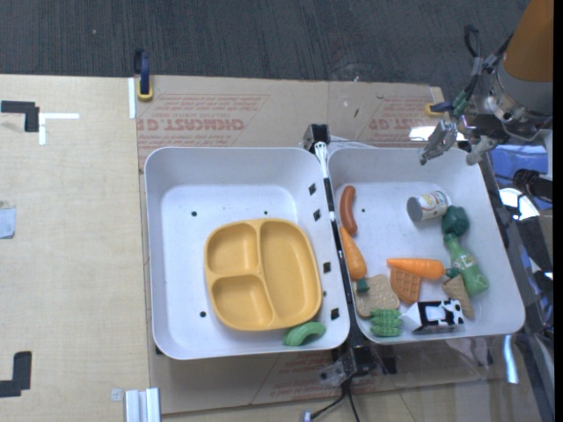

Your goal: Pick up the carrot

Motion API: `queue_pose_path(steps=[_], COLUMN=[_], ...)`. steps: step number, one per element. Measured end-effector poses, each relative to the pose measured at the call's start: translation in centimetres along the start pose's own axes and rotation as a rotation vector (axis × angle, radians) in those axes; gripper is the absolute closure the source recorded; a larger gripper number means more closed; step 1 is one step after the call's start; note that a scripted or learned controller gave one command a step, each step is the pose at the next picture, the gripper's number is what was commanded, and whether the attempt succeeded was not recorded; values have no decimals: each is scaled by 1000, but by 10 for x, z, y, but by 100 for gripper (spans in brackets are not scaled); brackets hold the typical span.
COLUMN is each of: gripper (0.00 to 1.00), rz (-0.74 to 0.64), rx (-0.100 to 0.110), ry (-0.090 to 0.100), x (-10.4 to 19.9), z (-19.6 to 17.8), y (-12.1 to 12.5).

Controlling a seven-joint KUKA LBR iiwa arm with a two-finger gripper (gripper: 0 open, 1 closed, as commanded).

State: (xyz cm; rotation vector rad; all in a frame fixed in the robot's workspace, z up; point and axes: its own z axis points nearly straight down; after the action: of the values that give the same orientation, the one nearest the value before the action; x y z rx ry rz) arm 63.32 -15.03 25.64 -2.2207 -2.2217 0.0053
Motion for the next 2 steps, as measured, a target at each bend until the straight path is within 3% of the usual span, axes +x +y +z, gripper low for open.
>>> queue_pose_path(steps=[1,2], gripper=[0,0], rz=[-179,-413], rx=[-2,-4], ry=[1,1], x=[-21,16], z=[62,148], y=[-76,-140])
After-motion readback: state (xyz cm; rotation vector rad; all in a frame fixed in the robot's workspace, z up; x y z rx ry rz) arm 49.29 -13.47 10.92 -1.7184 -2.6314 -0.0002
